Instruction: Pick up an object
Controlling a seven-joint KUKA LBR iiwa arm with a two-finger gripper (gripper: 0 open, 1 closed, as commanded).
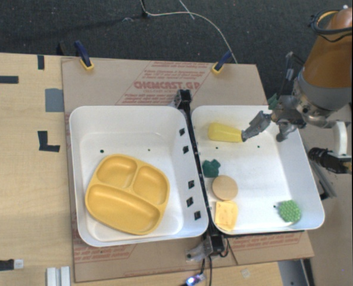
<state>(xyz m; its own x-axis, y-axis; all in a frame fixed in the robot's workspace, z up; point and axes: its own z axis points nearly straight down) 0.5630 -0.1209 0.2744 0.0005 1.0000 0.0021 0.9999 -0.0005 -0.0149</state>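
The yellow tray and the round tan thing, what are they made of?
The yellow tray looks like smooth moulded plastic, with a soft shine on its rims. The round tan disc looks matte, maybe wood or cork; hard to tell.

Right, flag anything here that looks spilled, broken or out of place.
Nothing stands out. The yellow tray lies flat in the left bin, and the small things, such as the yellow block and green ball, lie apart in the right bin.

Glossy yellow plastic tray (127, 193)
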